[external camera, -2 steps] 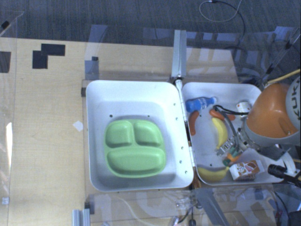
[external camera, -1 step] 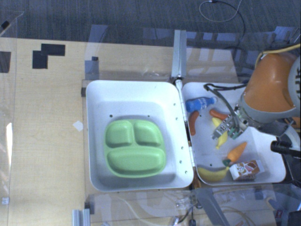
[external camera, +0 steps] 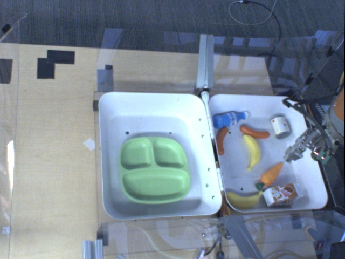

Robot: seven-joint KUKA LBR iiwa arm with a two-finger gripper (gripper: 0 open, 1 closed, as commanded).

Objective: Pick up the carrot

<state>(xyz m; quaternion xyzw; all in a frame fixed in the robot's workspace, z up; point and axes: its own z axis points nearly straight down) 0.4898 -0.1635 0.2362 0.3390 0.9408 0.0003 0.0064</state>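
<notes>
- The grey two-finger metal gripper (external camera: 295,154) hangs over the right side of the right-hand shallow white plastic bin (external camera: 302,108); whether its jaws are parted or closed I cannot tell, and nothing is seen between them.
- The small orange plastic carrot with a green top (external camera: 270,174) lies just below and to the left of the jaws, tilted, apart from them.
- A brown-and-white carton (external camera: 280,195) lies below the jaws, just under the carrot.
- A small silver tin can (external camera: 280,126) lies above the jaws, slightly left.
- A yellow plastic banana (external camera: 252,151) lies left of the jaws; an orange-red sausage (external camera: 254,132) lies above it.
- A blue plastic bottle (external camera: 228,118) and a second reddish sausage (external camera: 221,140) lie farther left, near the bin's wall.
- Another yellow banana (external camera: 243,199) lies at the bin's lower edge, down-left of the jaws.
- A green sectioned plastic tray (external camera: 154,169) sits in the left-hand white bin (external camera: 108,144), well apart from the jaws.
</notes>
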